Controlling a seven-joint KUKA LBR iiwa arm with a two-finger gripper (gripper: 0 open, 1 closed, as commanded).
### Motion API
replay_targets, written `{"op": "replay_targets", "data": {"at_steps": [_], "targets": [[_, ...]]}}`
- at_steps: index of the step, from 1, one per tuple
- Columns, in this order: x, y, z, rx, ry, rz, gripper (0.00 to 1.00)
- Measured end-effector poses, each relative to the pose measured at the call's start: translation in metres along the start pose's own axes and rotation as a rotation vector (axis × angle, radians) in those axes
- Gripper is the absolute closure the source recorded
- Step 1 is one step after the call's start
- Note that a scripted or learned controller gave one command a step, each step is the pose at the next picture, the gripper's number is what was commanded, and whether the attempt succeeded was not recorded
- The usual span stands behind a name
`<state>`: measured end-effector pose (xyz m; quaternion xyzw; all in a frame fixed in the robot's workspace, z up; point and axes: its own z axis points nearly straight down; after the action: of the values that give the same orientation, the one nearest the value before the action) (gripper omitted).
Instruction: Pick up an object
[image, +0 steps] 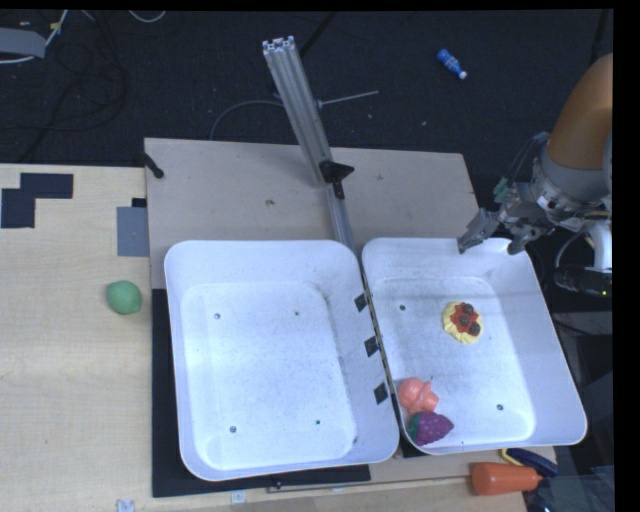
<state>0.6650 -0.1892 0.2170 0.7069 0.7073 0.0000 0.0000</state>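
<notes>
The pincer (497, 232) hung spread, I think, over the right bin's (560, 400) far rim. To do well, it needed to centre above the yellow toy (463, 322), then descend straight.

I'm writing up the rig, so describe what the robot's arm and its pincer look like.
The arm is grey with a broad orange band above the wrist. Its wrist section is a rounded grey collar, with thin dark cables running alongside. The pincer is small, dark grey metal, with angular linkages.
</notes>
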Motion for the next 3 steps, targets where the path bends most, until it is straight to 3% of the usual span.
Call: {"op": "replay_targets", "data": {"at_steps": [2, 3], "targets": [[-0.005, -0.006, 0.11, 0.004, 0.001, 0.0, 0.0], [-0.004, -0.006, 0.127, 0.001, 0.0, -0.001, 0.0]]}}
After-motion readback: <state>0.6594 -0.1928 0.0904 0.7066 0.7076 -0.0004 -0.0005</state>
